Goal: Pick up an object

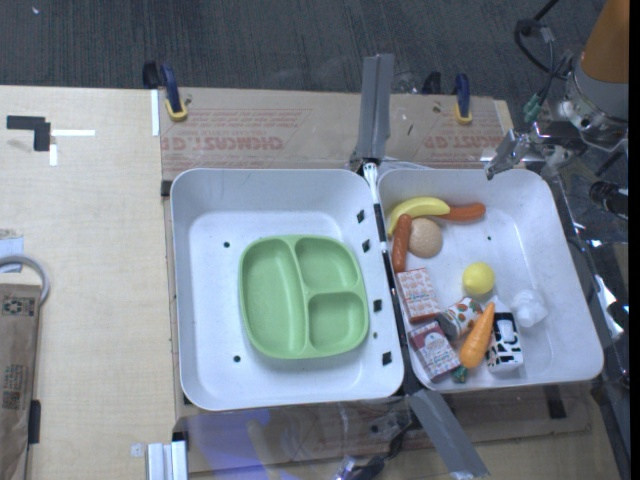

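Camera view: the gripper (512,154) hovers above the right bin's (560,368) far right corner; finger state cannot be determined. The right bin contains a banana (418,208), lemon (478,278) and carrot (478,335). A green divided plate (303,296) lies in the left bin (200,268).

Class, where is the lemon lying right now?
The lemon lies in the right-hand bin, near its middle, just above the carrot and below-right of the egg.

Dark carpet (250,18), pale wooden bench (80,268).
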